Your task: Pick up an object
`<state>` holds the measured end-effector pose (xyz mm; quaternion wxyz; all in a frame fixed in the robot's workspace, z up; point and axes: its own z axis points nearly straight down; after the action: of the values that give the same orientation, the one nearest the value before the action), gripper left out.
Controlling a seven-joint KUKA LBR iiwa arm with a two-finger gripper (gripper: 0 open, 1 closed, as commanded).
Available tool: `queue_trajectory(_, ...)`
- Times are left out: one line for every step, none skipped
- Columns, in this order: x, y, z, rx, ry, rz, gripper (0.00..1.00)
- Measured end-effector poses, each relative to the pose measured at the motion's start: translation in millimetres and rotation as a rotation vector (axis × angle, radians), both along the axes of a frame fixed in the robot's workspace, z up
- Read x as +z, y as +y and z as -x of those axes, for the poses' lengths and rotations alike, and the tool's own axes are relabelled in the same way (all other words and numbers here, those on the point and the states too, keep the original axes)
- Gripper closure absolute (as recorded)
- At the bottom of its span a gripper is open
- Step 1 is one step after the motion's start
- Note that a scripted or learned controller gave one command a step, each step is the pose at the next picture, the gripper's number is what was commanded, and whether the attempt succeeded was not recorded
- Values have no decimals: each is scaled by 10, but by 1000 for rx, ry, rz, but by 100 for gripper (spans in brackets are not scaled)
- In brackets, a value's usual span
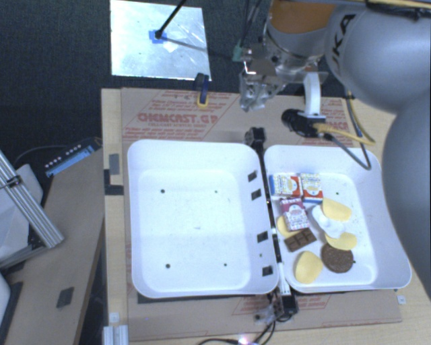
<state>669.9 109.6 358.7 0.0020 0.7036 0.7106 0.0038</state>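
Gripper point(253, 100) sits above the bench's far edge, over the brown board point(175, 118), beyond the far rims of both bins. Can't tell the finger state, wrist blocks the tips. Nothing visibly in it. Arm point(377, 60) comes in from the right, orange band point(300, 17) just above the wrist.

All candidate objects are in the right bin point(377, 269), bunched toward its left wall, next to the divider between bins:
- two small snack boxes point(295, 184) side by side at the far-left corner, long axis of the pair running left-right, parallel to the far rim
- red-and-white packet point(293, 215) just in front of them, tilted slightly, long axis roughly far-to-near
- dark brown chocolate bar point(300, 238) below that, long axis slanted, right end pointing a bit toward the far rim
- yellow chips point(309, 267): one at the near-left, others toward the bin's middle, one touching a white piece point(320, 217)
- round dark cookie point(337, 258) near the near rim, just right of the near-left chip; round, so no clear axis

Items overlap or touch in the cluster; exact stacking between packet, white piece and chips unclear.

Left bin point(195, 215): bare white floor with a few dark dots.

Yellow-and-blue clamp point(201, 92) at the board's far edge, left of the gripper. Black cable mount point(300, 121) and yellow cable just right of the gripper.
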Motion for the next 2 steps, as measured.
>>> queue_trajectory(383, 595, 13, -2, 3, 1, 100)
queue_trajectory(641, 1285, 20, 0, 3, -1, 100)
